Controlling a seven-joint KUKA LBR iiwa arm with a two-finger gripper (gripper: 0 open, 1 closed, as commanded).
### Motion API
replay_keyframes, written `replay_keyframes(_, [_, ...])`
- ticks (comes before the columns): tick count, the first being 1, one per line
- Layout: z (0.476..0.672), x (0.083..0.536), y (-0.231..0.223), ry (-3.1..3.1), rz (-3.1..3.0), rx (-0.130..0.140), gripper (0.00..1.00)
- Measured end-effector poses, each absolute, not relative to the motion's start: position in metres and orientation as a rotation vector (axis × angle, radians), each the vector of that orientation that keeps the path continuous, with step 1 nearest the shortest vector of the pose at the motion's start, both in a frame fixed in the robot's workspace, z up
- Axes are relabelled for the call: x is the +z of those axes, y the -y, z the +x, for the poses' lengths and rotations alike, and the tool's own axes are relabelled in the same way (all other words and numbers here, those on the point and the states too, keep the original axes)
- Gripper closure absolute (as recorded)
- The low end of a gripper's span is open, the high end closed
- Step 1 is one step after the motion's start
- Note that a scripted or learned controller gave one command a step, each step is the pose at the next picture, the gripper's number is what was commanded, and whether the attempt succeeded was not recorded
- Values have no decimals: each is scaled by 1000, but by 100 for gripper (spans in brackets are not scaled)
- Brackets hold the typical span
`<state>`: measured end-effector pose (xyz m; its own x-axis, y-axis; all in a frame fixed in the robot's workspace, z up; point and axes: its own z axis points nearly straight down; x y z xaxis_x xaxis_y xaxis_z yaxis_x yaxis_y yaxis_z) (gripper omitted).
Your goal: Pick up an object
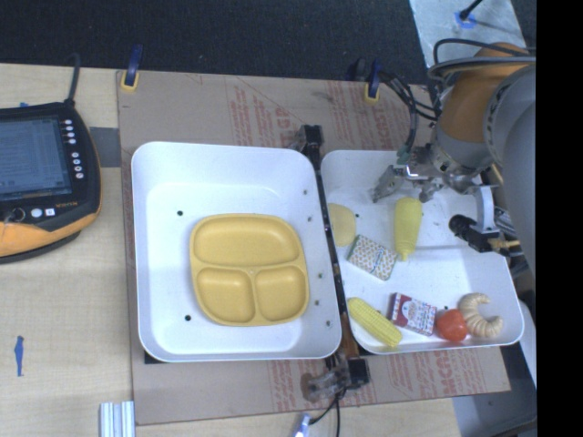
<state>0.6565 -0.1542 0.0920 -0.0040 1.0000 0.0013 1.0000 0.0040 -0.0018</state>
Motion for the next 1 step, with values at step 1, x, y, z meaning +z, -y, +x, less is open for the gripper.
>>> replay_keyframes(1, [634, 92, 184, 2222, -2217, 3, 0])
